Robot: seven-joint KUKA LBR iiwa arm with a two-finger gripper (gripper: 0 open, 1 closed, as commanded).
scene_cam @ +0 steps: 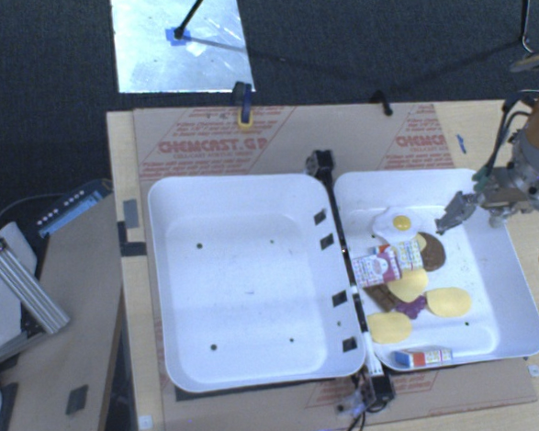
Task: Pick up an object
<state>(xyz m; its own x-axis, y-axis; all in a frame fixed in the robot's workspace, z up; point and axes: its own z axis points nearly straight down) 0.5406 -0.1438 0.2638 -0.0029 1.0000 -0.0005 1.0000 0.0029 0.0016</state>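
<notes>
**Inspection: gripper above right bin, nothing held**

My gripper (455, 212) sits over the upper right part of the right bin (503, 267), reaching in from the right. Its grey fingers (449, 216) point left and downward toward the pile. I cannot tell whether my jaws are released or clenched; nothing is seen between them.

Contents of the right bin, clustered at its left side near the divider:
- a fried egg toy (398, 224), white with a yellow centre, nearest my fingertips but apart from them;
- a small pink and white carton (376, 267), just below the egg;
- a brown round piece (432, 252), beside the carton;
- yellow oval pieces (449, 301), lower in the pile;
- a flat box (421, 358) lying along the bin's front edge.

The left bin (246, 276) adjoins it.
</notes>
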